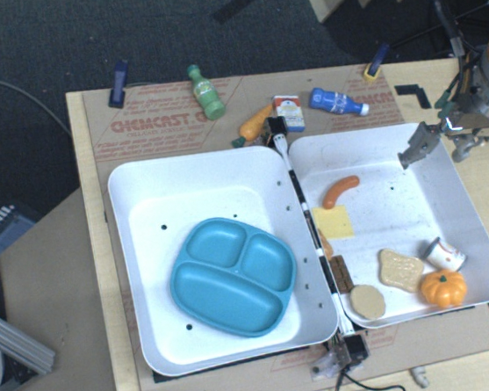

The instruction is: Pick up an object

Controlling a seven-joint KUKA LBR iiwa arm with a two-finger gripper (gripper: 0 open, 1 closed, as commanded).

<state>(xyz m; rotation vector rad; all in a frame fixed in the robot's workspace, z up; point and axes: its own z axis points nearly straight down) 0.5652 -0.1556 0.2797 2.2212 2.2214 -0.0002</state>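
From the overhead camera you see the gripper (438,143) poised over the far right corner of the right bin (467,207), its two fingers spread apart with nothing between them. Your candidates all lie in that bin, well away from it: a sausage (340,190) and a yellow cheese slice (334,222) near the divider, and at the near end a cracker (401,269), a round cookie (368,301), a small white can (445,254) and a pumpkin (443,289). The left bin (139,203) carries only a blue divided plate (231,276). Watch the crowded near corner: the can, pumpkin and cracker sit just beside one another, so a descent there could nudge a neighbour or close on two things. The flat cheese may well slip under the fingertips.
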